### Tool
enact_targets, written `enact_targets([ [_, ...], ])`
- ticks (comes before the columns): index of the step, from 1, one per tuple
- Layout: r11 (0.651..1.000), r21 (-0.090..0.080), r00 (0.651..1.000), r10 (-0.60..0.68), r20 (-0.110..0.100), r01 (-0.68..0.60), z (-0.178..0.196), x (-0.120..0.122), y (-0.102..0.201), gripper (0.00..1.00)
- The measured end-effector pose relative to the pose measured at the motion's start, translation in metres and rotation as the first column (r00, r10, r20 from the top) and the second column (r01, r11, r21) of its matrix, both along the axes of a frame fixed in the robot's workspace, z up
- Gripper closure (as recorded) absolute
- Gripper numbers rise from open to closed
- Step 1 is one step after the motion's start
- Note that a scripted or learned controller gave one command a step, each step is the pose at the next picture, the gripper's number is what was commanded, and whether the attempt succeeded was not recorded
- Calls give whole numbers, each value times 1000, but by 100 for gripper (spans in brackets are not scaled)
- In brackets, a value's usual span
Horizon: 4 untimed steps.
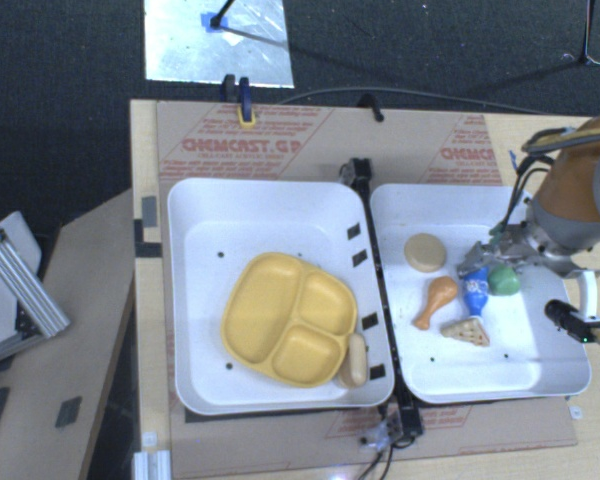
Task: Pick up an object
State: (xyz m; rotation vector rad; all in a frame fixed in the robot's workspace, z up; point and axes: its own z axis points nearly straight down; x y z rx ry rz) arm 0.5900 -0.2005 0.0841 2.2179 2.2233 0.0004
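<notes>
Blue object lies just below the pincer, whose grip I cannot tell.

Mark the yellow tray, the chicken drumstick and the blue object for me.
yellow tray (270,313), camera view, left compartment floor.
chicken drumstick (438,294), camera view, meaty end.
blue object (476,296), camera view, middle of its body.

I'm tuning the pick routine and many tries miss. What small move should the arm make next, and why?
Probably a short descent: the pincer hangs right over the blue object beside the green ball in the right bin.
</notes>
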Motion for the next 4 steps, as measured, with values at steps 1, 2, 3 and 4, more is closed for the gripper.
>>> enact_targets([
  [1,1000,-1,1000,1,4,-1,12,1,0,100],
  [2,1000,-1,1000,2,5,-2,59,1,6,100],
  [3,1000,-1,1000,3,6,-3,104,6,10,100],
  [4,1000,-2,1000,3,6,-3,155,8,9,100],
])
